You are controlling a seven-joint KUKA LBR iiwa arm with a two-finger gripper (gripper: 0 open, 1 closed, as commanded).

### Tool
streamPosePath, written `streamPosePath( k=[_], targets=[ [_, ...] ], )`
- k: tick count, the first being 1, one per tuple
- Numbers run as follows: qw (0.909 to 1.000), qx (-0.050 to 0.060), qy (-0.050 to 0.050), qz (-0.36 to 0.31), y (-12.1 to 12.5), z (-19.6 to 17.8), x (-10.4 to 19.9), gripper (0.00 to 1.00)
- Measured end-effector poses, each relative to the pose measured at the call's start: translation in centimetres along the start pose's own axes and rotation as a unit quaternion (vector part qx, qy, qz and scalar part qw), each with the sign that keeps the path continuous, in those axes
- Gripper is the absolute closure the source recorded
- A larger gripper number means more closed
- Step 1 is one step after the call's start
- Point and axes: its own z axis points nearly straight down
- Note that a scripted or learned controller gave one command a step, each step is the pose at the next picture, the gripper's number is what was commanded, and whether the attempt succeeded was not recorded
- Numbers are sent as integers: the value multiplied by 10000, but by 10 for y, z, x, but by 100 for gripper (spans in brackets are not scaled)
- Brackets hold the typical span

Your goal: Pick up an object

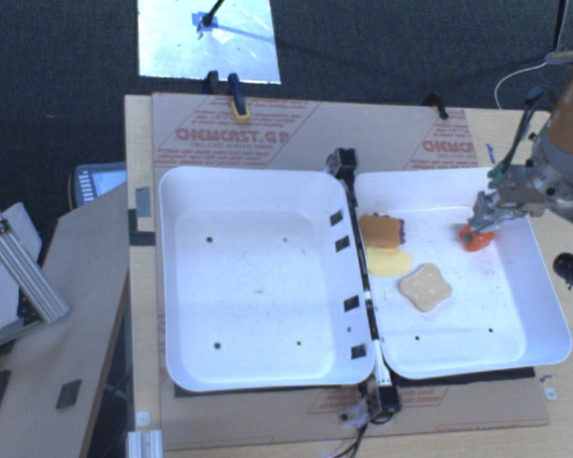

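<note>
Claw (481, 219) sits atop the red-orange toy (477, 239), grip state unclear; it looks light, smooth, slippery—best pinched across its middle.

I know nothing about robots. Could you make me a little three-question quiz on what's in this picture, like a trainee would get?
1. True or false: the red object lies in the left bin.
2. Which item sits nearest the divider between the bins: (a) the tan bread-shaped piece, (b) the brown and purple piece, (c) the red object?
3. Fill in: the pale yellow slice lies in the ___ bin.

Key: 1 false, it lies in the right bin, at the gripper. 2 b. 3 right.
</note>
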Motion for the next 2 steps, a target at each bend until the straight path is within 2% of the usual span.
streamPosePath(
  k=[1,2],
  targets=[
    [10000,-37,33,-69,-36,-92,135,100],
    [10000,-9,24,-43,-58,-134,217,100]
  ],
)
